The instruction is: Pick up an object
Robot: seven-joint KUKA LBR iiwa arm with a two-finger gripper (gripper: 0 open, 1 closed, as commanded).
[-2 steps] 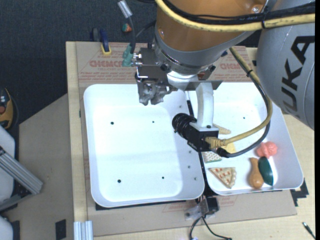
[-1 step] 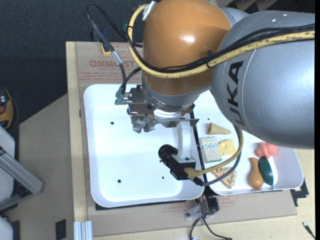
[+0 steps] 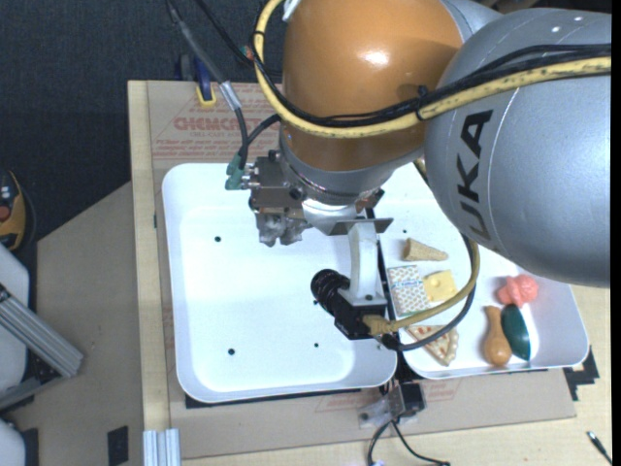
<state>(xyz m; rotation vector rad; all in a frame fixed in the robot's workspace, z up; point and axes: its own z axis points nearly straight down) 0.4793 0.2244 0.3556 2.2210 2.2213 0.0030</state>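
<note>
Claw [image 3: 277,223]: above left bin [image 3: 223,299]; its opening cannot be told. Right bin [image 3: 555,304]: yellow wedge [image 3: 439,285], possibly toy cheese; pink piece [image 3: 521,289].

The gripper [image 3: 278,227] hangs over the left bin [image 3: 243,343]. The right bin [image 3: 555,330] holds a pink lump [image 3: 519,289], a brown drumstick [image 3: 496,338], a dark green piece [image 3: 518,331] and a yellow wedge [image 3: 424,251].

the arm [image 3: 524,144] hides the far part of the right bin [image 3: 555,330].
</note>
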